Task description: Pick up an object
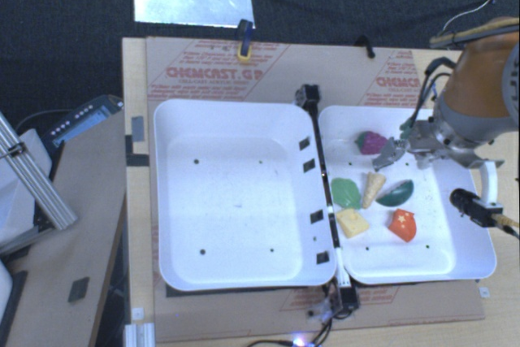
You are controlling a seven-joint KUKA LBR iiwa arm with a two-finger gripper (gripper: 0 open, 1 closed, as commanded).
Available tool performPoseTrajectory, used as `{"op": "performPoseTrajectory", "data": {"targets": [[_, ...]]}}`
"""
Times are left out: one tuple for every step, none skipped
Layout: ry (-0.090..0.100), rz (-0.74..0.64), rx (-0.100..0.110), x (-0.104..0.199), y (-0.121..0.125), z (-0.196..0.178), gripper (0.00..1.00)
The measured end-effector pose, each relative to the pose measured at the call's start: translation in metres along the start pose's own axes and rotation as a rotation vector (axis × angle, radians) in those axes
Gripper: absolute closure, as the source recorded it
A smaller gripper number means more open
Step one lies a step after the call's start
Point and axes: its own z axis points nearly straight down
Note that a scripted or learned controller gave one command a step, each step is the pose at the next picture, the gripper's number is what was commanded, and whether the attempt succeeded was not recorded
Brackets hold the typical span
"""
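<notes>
In the right bin (470, 262) lie several small objects. A magenta lump (371, 142) is at the back, and a green piece (345, 193), a cream cone (373, 188) and a dark teal piece (396, 193) are in the middle. A yellow wedge (352, 222) and a red-orange piece (403, 225) lie nearer the front. My gripper (392, 153) hangs over this bin, just right of the magenta lump and above the cone and teal piece. I see nothing held in it.
The left bin (236, 191) stands beside the right one, with a black clip strip (319, 191) along the seam. A black cable part (473, 207) hangs off the arm over the right bin's right side. Cardboard (211, 69) lies under both bins.
</notes>
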Motion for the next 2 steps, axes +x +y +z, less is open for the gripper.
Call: {"op": "performPoseTrajectory", "data": {"targets": [[-0.001, 0.002, 0.001, -0.042, 0.038, 0.111, 0.00], [-0.003, 0.009, 0.006, -0.092, -0.065, 0.106, 0.00]]}}
